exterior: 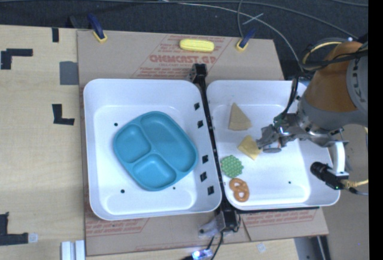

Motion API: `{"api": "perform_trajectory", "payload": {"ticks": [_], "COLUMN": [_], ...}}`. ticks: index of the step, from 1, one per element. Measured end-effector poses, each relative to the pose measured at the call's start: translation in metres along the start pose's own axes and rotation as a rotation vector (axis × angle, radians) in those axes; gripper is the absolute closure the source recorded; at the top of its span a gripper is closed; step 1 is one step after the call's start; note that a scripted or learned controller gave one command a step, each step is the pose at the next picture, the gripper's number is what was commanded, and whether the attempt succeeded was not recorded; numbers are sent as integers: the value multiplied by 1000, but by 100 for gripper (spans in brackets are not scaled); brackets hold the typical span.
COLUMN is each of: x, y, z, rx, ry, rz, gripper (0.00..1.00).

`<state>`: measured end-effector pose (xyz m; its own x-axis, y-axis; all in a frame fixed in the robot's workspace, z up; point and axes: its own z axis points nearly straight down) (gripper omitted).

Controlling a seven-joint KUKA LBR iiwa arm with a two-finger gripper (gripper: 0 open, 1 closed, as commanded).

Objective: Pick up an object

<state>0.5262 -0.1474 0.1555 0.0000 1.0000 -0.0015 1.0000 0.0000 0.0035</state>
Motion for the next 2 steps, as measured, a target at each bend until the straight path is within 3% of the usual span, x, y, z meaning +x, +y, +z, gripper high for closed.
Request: {"api": "perform_trajectory", "payload": {"ticks": [2], "x": [12], "y": [4], "z": [-104], "rx": [0], "ry": [0], "rz": [-2], "gripper": [100]}}
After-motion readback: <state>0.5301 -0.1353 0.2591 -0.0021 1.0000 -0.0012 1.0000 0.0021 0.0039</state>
